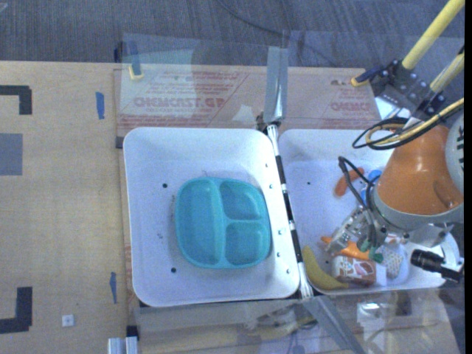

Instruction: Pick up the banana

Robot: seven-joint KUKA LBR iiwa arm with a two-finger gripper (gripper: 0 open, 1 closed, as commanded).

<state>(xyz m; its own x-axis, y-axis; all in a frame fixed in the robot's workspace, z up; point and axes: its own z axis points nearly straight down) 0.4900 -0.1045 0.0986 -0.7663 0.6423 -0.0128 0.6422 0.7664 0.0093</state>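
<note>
My hand (pixel 359 236) hovers low; I can't tell its opening. The banana (pixel 318 271) lies just beside it, toward the left bin, long axis curving along the bin's near corner.

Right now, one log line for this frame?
banana: right bin, near-left corner | gripper: low over clutter beside it | grasp: unconfirmed | teal tray: left bin

Pale wooden bench (pixel 59 220) under grey carpeted floor (pixel 110 6)
</note>
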